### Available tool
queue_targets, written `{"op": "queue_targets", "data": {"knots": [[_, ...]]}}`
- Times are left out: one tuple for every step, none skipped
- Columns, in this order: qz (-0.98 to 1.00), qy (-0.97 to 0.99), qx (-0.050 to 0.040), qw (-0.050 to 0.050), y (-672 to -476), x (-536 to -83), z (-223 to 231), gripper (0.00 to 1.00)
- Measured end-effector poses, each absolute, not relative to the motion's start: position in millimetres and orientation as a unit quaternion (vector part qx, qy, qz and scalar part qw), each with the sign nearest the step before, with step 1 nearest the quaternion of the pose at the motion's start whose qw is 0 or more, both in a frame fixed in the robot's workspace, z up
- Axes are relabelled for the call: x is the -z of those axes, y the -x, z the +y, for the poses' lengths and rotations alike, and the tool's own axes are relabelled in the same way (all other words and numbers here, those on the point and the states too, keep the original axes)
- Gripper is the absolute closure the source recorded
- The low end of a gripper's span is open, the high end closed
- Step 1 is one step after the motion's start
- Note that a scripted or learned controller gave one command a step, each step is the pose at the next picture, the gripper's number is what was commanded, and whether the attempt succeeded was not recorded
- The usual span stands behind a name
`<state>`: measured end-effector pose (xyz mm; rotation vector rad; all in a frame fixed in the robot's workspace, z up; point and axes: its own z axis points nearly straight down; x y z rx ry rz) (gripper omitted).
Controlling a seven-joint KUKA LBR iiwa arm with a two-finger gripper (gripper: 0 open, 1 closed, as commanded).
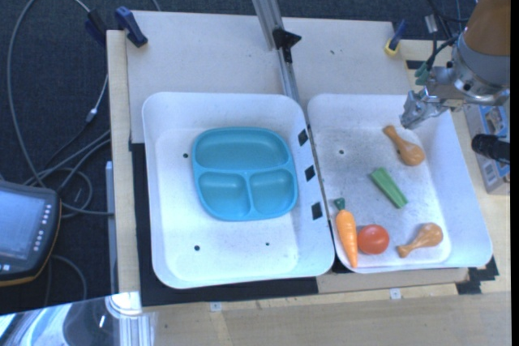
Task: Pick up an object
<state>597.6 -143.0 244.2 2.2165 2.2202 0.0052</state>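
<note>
Closest to me in the right bin (462, 174) there's a row along the near wall: a carrot (347, 237) lying right against the left wall, a tomato (373, 239) touching it, and a chicken drumstick (422, 237) just beside that. A bit further back a green pepper strip (388, 187) lies on its own in the middle, and past that a second drumstick (404, 147) sits near the far right corner. The hand (412, 116) hangs just beyond the thin end of that far drumstick, nothing between its fingers as far as I can see, but honestly can't tell if they're apart or together from here. If that drumstick is the target, I'd say come down across the narrow shaft rather than the fat end, and line up square to it. The right wall is close there, so not much slack on that side; the bin's middle has way more open floor. The left bin (162, 198) just holds a blue divided plate (243, 173).
</note>
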Motion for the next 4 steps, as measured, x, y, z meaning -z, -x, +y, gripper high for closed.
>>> {"op": "queue_targets", "data": {"knots": [[0.709,-0.705,0.0001,-0.002,-576.9,-234,-91,1.00],[0.709,-0.705,0.0000,-0.003,-557.1,-225,-35,1.00],[0.709,-0.705,0.0005,-0.003,-542.7,-217,15,1.00],[0.710,-0.704,-0.0001,-0.003,-520.0,-231,70,1.00]]}}
